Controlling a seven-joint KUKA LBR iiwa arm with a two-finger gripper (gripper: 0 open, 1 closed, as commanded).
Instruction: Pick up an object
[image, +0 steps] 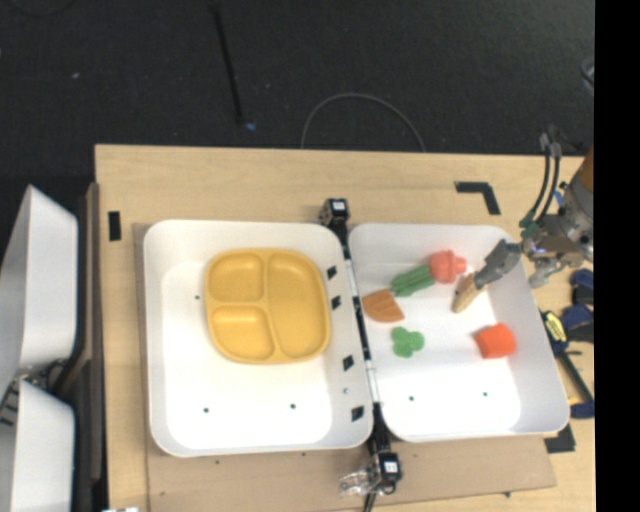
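The arm reaches in from the right, and its gripper (478, 285) hangs low over the right bin (440, 415), fingers slanting down-left. I cannot tell if they are open or shut. Near them lie a red-and-green toy (430, 273), an orange piece (383, 306), a green piece (407, 342) and a red block (495, 341). The left bin (180, 420) holds a yellow divided plate (268, 304).

The bench (300, 180) is seen from a single camera fixed high above, tilted slightly down; both white bins are taken in whole, the left bin (170, 400) and right bin (450, 420) side by side, from a moderate distance
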